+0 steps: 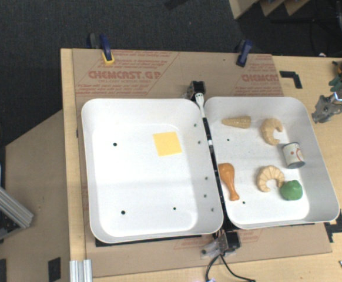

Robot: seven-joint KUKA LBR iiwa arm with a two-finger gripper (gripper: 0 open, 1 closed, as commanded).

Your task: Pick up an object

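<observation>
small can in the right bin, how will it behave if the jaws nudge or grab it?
The small can seems to lie on its side, so a nudge would probably roll it. Its smooth rounded wall may slip unless gripped squarely. It lies close to a croissant-like piece and near the right bin wall, so approach room looks limited.

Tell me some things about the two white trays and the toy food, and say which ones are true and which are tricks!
1. The yellow square lies in the left bin. True.
2. The green ball is in the left bin. False: it lies in the right bin, touching a curled pastry.
3. The orange drumstick lies near the right bin's left wall. True.
4. The small can is stacked on the yellow square. False: it lies in the right bin, near another curled pastry.
5. The gripper is beyond the right bin's right rim. True.
</observation>
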